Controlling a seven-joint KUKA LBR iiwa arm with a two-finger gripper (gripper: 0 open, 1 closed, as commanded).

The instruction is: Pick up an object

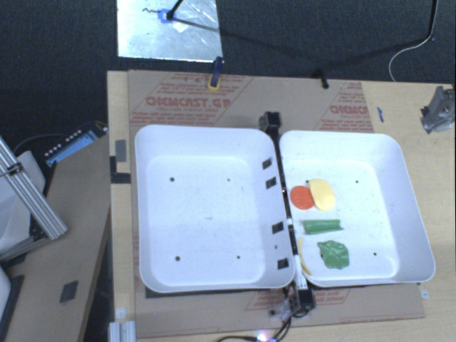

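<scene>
In the right bin (402, 191) you see a flat orange disc (302, 198) touching a smooth yellow oval (323, 194). The grey gripper (437, 110) is cut off at the edge, so you cannot tell its grip.

A grey metal gripper part (437, 110) is cut off by the right edge; its fingers cannot be made out. The thin pale yellow strip (304, 256) is too small to identify.
</scene>
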